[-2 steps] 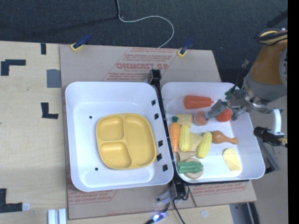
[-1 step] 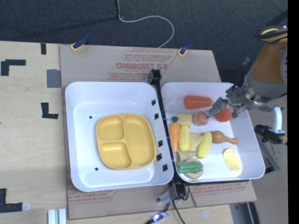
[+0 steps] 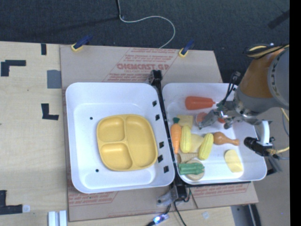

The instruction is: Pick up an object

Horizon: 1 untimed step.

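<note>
The right bin (image 3: 244,175) holds several toy foods. A red-orange carrot-like piece (image 3: 200,102) lies at the back, and an orange carrot (image 3: 176,136) rests against the left wall. Two corn cobs (image 3: 186,139) (image 3: 206,146) sit in the middle, with a brown drumstick (image 3: 225,138) beside them. A pale yellow lump (image 3: 233,160) and a green piece on a tan slice (image 3: 191,168) are at the front. My gripper (image 3: 209,118) hangs low over the bin's middle, just above a small reddish piece (image 3: 202,117) that it partly hides. Nothing is visibly held.
The left bin (image 3: 80,126) carries a yellow divided plate (image 3: 126,141). A black divider (image 3: 162,121) runs between the bins. The grey arm with its orange band (image 3: 258,76) covers the right bin's far right side. A white cable (image 3: 155,20) lies behind the bins.
</note>
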### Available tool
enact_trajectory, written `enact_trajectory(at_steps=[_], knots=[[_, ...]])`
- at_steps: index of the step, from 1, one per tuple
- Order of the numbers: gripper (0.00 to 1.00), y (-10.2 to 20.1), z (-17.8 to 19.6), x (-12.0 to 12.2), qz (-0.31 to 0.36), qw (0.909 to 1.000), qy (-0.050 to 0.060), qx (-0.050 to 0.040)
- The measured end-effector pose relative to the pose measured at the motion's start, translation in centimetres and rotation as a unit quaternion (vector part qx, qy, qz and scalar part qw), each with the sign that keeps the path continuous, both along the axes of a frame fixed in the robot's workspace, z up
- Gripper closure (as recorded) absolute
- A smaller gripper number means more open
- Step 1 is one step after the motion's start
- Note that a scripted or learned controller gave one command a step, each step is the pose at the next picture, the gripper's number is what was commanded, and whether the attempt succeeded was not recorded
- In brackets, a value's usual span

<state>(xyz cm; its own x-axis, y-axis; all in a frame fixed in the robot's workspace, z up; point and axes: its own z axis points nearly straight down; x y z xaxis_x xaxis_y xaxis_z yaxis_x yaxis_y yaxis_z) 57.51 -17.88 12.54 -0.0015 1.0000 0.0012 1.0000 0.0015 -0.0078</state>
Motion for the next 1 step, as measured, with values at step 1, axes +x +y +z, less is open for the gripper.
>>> enact_trajectory(at_steps=[1], knots=[[0.0,0.11,-4.37,-0.04,0.0,1.0,-0.002,-0.001]])
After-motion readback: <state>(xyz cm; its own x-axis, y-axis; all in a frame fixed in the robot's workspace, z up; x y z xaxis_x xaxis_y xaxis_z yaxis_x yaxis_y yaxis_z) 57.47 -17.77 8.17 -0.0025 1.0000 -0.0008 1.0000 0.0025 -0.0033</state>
